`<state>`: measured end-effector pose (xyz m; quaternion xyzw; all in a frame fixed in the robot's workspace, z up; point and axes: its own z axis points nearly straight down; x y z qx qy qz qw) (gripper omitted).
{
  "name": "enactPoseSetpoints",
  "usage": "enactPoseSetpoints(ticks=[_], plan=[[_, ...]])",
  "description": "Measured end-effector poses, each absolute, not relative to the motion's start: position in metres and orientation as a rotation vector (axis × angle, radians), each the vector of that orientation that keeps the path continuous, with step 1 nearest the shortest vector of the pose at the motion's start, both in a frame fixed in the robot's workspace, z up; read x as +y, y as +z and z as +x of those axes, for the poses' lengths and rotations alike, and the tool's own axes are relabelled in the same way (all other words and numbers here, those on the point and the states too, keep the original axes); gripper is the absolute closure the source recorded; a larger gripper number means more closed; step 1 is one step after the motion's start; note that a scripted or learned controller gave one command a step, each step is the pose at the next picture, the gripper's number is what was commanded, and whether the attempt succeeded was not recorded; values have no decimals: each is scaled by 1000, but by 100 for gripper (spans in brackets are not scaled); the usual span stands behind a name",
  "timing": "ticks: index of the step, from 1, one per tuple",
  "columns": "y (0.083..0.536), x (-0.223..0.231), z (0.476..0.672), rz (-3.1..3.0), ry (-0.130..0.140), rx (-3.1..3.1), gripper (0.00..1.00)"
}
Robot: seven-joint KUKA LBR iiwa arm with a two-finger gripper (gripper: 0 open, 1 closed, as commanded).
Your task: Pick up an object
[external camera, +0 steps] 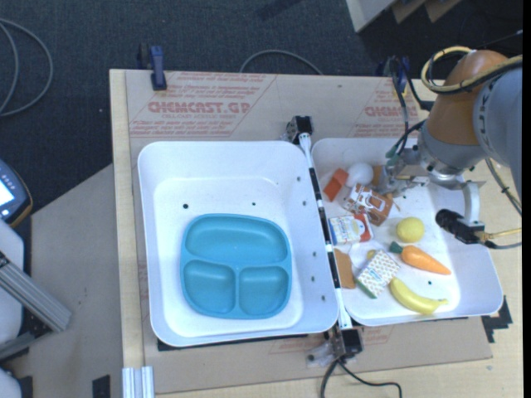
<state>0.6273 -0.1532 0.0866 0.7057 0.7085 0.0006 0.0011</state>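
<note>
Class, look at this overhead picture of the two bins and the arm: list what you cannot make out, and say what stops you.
- The claw, camera view: too small and cluttered to tell its state or whether it holds anything.
- Packets below it in the right bin: print too small to read.
- The arm: cut off by the right edge.
- The white object: identity unclear, partly hidden by neighbours.

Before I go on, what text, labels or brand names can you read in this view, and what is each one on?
"CHEMCAST GP", red print on the brown protective sheet behind the left bin.
The same red print repeats at the sheet's right near the right bin, partly hidden.
Smaller red lines around it: too blurred to read.
Print on the small packets: too small to read.
</note>
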Motion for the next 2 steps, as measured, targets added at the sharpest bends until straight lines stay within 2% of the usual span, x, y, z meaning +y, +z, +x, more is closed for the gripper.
enactPoseSetpoints(ticks=[1,2], plan=[[170,-124,568,2221,3,2222,100],[117,-103,567,2203,25,2204,100]])
